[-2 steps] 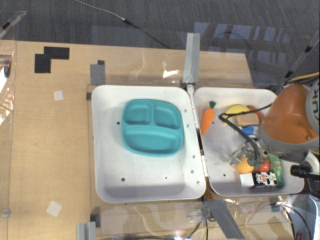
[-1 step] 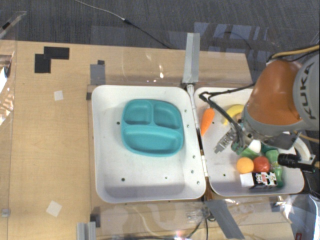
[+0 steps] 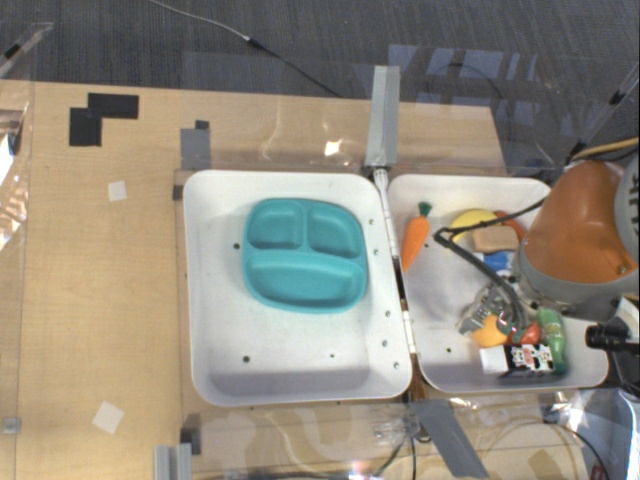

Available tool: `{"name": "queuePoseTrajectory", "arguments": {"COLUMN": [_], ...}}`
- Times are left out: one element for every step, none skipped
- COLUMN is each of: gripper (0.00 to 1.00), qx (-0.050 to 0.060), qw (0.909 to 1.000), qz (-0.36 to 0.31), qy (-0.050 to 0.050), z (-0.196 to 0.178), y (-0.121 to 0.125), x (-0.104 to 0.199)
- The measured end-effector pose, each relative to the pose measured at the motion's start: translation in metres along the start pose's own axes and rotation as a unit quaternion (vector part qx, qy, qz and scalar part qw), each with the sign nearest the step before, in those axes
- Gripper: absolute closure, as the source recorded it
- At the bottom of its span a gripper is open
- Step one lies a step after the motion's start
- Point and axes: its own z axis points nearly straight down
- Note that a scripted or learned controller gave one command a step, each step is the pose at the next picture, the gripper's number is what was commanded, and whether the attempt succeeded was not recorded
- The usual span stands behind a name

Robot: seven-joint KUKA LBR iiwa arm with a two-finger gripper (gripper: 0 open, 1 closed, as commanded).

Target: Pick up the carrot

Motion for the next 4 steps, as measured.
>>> {"name": "queuePoseTrajectory", "arguments": {"gripper": [1.0,1.0,0.0,0.0], "qx": [-0.003,-0.002,-0.002,0.0], "qw": [0.9794,0.9995,0.9995,0.9899], "qz": [0.202,-0.031,-0.033,-0.142], "qy": [-0.001,-0.004,-0.003,0.001], "z": [-0.06,-0.145,-0.144,-0.036], "y": [0.06,0.036,0.037,-0.017], "x": [0.044,-0.038,-0.037,-0.029]}}
